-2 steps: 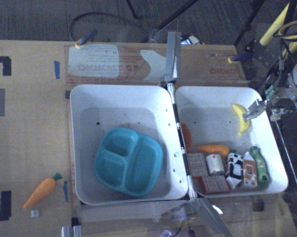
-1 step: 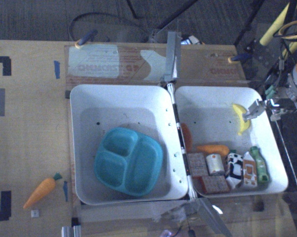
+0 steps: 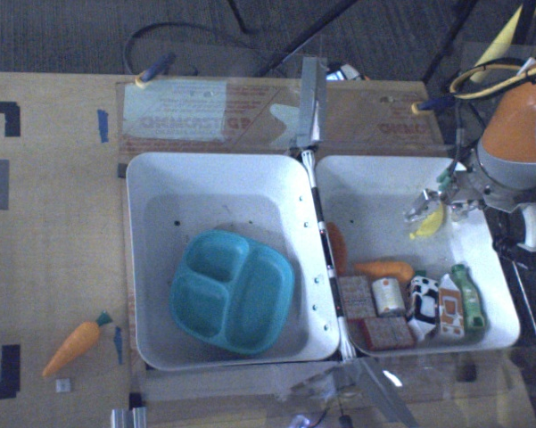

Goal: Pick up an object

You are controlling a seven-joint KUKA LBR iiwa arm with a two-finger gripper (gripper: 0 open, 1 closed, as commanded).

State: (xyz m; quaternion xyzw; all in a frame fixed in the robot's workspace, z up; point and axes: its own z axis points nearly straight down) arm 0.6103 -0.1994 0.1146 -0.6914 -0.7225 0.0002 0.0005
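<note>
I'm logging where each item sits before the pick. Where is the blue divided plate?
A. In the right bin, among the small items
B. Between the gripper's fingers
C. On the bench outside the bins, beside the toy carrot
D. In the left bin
D: the blue divided plate lies on the floor of the left bin, while the small items crowd the right bin.

Two white bins are seen side by side on the counter (image 3: 53,239); a teal divided plate (image 3: 232,291) lies tilted in the left bin (image 3: 152,185); the gripper (image 3: 431,205) is held over the right bin (image 3: 366,185), with a yellow object (image 3: 428,224) seen between its fingers; small packaged items (image 3: 401,306) are crowded along that bin's near wall; a toy carrot (image 3: 71,346) lies on the counter left of the bins.
</note>
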